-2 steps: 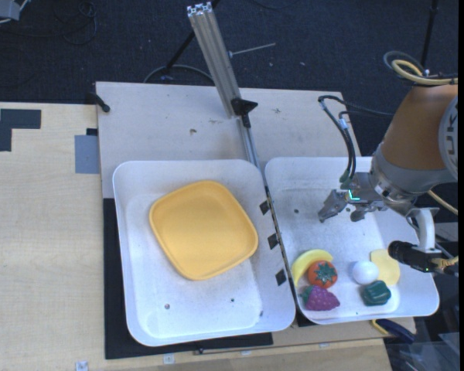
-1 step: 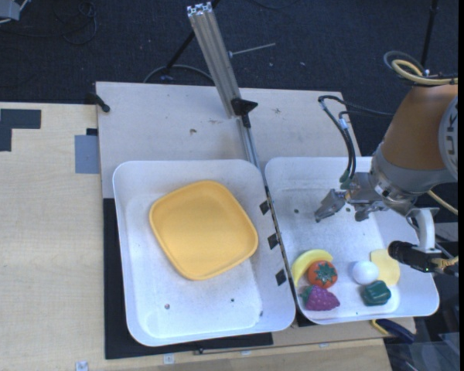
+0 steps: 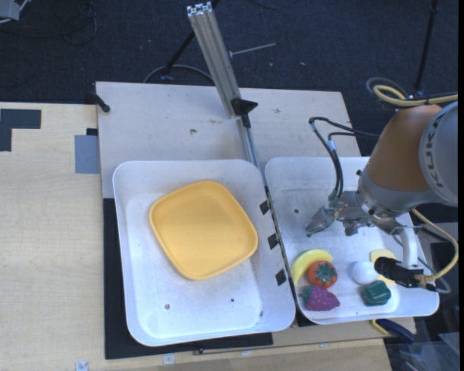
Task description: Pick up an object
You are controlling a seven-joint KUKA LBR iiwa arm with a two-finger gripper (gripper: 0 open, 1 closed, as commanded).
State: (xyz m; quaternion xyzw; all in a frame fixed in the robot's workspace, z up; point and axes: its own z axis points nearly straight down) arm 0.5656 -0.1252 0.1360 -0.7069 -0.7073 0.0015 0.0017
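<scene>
Two shallow white bins sit side by side on the bench. The left bin holds a yellow square plate, lying flat and turned a little, nearer the far side of that bin. The right bin holds a cluster of small toys along its near edge: a yellow banana with a red tomato resting against it, and a bunch of purple grapes just beside the tomato on the near side. Further right lie a white ball and a green block, close together, with a small yellow piece just beyond the ball. The arm reaches in from the right over the far part of the right bin, its orange band above the wrist. The gripper points left over the bare middle of the right bin, just beyond the banana and apart from it. Its jaws stand narrowly parted with nothing seen between them. A black and white fitting with cables hangs below the wrist, near the ball. A slanted metal rail rises from the far side of the bench between the bins.
</scene>
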